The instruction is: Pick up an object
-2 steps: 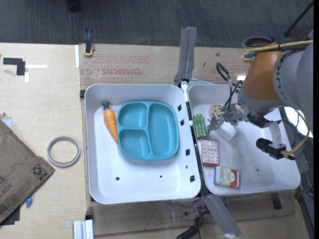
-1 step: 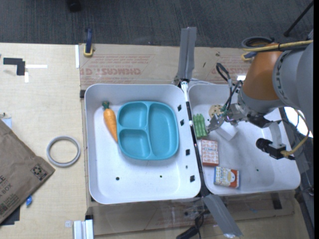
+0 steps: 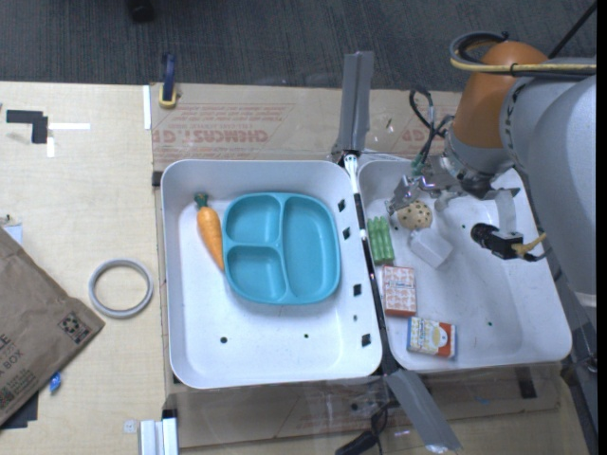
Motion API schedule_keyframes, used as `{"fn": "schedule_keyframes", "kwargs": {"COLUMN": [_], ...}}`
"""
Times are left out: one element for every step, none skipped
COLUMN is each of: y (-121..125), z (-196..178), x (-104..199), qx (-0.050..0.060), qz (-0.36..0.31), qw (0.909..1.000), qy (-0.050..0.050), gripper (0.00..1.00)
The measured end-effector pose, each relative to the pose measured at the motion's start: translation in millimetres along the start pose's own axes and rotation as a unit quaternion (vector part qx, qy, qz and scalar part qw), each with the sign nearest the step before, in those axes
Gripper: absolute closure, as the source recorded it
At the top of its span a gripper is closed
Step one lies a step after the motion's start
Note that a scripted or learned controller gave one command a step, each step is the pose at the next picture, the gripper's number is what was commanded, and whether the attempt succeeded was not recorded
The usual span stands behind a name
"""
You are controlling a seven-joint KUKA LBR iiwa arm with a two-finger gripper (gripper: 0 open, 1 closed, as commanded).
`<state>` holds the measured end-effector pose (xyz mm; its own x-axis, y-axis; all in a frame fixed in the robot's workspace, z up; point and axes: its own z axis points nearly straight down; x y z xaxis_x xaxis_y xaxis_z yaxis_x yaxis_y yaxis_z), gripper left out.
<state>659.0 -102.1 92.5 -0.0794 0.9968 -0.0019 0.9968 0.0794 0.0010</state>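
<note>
Within the right bin [image 3: 531, 344] we list a speckled ball [image 3: 413, 216] at the far left corner, the gripper [image 3: 410, 193] just over it; whether its pincer is parted or clenched we cannot tell. Alongside we log a green item [image 3: 380, 239], two small cartons [image 3: 398, 290] and a clear block [image 3: 432, 249]. Left bin [image 3: 275, 349]: toy carrot [image 3: 210, 234], blue divided plate [image 3: 283, 247].
</note>
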Motion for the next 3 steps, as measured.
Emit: {"fn": "schedule_keyframes", "kwargs": {"y": [-35.9, -39.7, -5.4], "z": [0.9, 1.2, -51.2], "x": [-4.9, -7.6, -64.2], "qx": [0.002, 0.002, -0.001], "qz": [0.044, 0.046, -0.135], "qw": [0.999, 0.9989, 0.9908], "qy": [0.0, 0.0, -0.001], "gripper": [0.0, 0.0, 0.0]}}
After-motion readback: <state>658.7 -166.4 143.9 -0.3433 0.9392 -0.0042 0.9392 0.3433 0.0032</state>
